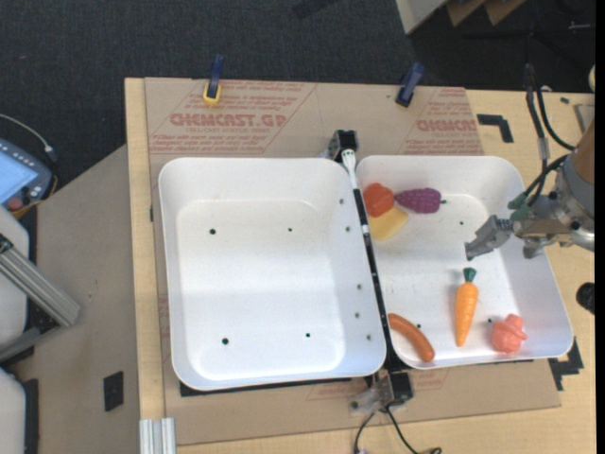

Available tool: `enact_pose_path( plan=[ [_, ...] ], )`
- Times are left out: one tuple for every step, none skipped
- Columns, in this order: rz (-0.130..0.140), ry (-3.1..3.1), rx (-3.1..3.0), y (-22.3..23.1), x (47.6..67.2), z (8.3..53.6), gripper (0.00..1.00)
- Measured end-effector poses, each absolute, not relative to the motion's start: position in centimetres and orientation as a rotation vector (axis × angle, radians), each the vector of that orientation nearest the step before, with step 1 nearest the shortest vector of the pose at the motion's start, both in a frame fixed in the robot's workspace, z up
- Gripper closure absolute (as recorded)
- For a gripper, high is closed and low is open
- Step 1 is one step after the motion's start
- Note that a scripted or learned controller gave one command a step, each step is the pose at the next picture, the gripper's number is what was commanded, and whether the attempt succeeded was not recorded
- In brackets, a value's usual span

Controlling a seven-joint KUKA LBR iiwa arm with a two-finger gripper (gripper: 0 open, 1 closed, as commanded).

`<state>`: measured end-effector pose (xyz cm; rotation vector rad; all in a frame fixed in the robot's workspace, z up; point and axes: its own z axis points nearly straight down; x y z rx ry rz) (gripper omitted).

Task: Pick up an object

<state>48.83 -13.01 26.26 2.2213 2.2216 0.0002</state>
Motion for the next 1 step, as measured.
enact_pose_path(
  plan=[
    [-0.011, 2.227, 2.232, -14.0, 47.58, 14.96, 0.0]
  ],
)
